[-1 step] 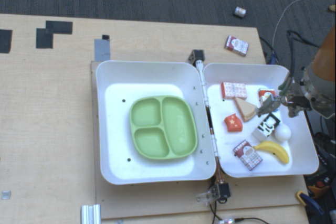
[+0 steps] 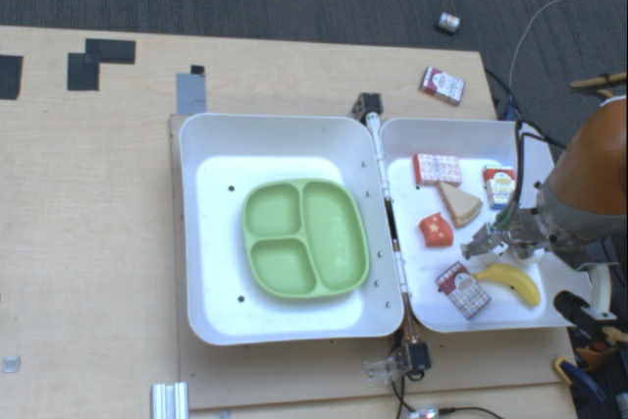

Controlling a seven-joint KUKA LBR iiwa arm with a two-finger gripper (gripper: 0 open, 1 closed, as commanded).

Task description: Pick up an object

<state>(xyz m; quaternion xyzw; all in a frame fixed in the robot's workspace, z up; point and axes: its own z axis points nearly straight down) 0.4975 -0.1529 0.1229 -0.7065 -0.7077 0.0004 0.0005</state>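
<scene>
Camera view: gripper [image 2: 488, 243] (whether spread, cannot tell) hovers above banana [image 2: 512, 282].

A pale green divided plate [image 2: 305, 238] is seen in the white left bin [image 2: 196, 240]. In the white right bin [image 2: 432, 319], a yellow banana [image 2: 514, 283] is spotted at five o'clock, a red block [image 2: 436, 230] centrally, a red-and-white packet [image 2: 437, 169] at eleven.
</scene>
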